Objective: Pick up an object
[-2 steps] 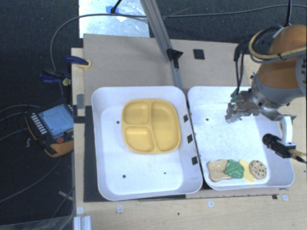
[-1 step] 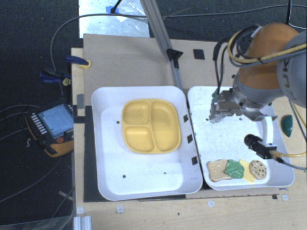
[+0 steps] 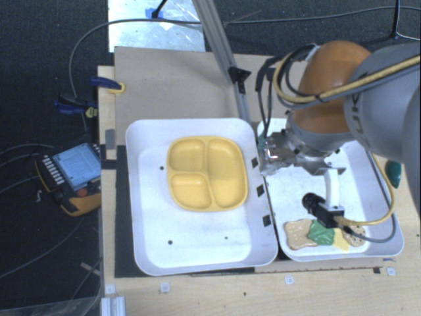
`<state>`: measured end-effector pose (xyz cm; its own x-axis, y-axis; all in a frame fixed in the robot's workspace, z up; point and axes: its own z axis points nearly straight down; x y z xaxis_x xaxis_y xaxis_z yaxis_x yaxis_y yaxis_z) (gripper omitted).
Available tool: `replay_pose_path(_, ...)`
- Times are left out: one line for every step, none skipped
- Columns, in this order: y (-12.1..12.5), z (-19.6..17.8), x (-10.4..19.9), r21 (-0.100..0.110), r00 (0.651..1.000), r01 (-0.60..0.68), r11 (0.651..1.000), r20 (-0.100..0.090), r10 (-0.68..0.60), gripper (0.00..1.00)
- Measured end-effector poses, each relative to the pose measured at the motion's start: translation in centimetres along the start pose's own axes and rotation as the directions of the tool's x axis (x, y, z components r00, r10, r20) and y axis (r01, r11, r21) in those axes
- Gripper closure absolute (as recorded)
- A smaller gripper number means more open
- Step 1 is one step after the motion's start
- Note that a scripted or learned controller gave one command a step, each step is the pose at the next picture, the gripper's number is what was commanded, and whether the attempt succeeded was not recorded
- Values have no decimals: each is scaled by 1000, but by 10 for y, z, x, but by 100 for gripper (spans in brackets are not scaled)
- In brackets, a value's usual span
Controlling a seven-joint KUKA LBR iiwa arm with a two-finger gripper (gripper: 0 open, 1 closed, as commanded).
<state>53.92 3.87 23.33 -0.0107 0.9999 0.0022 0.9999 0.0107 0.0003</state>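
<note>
Tabletop (image 3: 164, 84): brown board under both bins, spreading left of and behind the jaws.
Arm (image 3: 368, 78): grey with an orange band, in from the right, hanging over the right bin and covering much of the jaws.
Left bin (image 3: 197, 236): white, just left of the jaws, its rim meeting the right bin's.
Right bin (image 3: 296, 189): white, beneath the jaws, which sit near its left rim.
Plate (image 3: 207, 173): yellow, three compartments, flat in the left bin, left of the jaws and apart.
Jaws: wide or narrow cannot be told.
Tan piece (image 3: 298, 234): flat at the right bin's near edge, nearer the camera than the jaws, apart.
Green piece (image 3: 321, 232): touching the tan piece's right side.
Yellow piece (image 3: 341, 242): just right of the green piece.
Teal thing (image 3: 393, 172): at the right bin's right rim, well right of the jaws.
</note>
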Motion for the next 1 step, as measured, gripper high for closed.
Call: replay_pose_path(-14,-6,54,-1,1000,0,1000,0,0,100)
